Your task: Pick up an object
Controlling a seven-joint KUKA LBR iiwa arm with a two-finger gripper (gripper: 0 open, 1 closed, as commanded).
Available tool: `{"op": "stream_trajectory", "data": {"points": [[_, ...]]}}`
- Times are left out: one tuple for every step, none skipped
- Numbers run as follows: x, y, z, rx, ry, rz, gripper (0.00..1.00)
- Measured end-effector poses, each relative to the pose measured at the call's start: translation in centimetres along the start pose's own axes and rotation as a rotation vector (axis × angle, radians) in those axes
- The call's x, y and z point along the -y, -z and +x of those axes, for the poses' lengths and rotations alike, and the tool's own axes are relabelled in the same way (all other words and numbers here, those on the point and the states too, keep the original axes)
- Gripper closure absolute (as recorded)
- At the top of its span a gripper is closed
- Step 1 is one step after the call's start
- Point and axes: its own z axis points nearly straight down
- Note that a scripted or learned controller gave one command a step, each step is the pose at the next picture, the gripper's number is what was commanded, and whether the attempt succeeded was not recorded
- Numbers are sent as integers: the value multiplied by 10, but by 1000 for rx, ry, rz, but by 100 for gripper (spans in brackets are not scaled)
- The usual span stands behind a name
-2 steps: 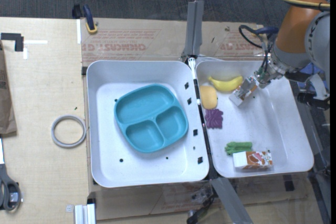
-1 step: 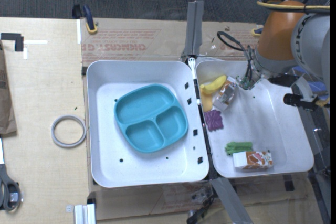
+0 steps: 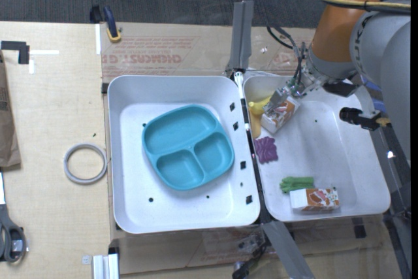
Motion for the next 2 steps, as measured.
{"op": "stream_trajectory", "data": {"points": [[12,1,4,4,-23,-6,0],[31,2,20,4,1,-8,0]]}}
